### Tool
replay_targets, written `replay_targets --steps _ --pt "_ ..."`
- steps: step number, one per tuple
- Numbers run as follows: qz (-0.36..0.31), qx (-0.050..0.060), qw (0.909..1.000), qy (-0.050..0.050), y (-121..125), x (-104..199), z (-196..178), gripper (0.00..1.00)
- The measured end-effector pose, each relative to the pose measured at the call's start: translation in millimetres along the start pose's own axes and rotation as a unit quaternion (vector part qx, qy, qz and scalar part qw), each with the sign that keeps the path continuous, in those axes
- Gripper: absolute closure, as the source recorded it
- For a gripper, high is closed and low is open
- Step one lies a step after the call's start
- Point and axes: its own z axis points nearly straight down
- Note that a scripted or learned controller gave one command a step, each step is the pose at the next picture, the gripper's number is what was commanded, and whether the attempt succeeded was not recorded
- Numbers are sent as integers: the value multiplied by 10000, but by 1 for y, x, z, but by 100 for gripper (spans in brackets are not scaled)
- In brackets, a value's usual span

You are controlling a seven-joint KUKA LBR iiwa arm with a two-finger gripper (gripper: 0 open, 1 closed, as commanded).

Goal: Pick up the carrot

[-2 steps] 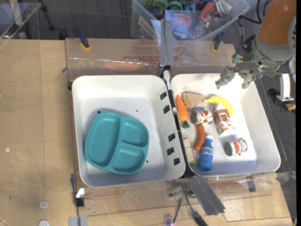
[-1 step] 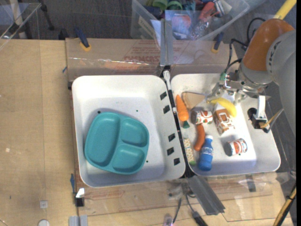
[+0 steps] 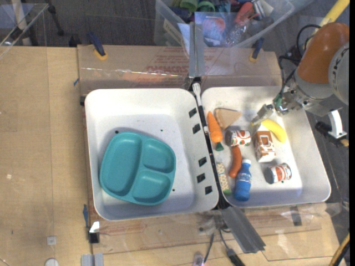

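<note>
The carrot is orange with a green stub at its near end. It lies lengthwise along the left wall of the right bin, just left of a tan bread slice. My gripper hangs over the back right part of that bin, above the yellow banana. It is about a hand's width to the right of the carrot and holds nothing that I can see. The grey arm with its orange band comes in from the upper right.
The right bin also holds a red-and-white can, a small carton, a second can, a sausage and a blue bottle. A teal divided plate lies in the left bin. A clear tub of toys stands behind.
</note>
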Motion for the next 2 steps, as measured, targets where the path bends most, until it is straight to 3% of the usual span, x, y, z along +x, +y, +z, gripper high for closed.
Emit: replay_targets --steps 1,2 --pt "-2939 42 9558 40 2 17 5 0" --pt "-347 6 9994 54 -12 -9 4 0"
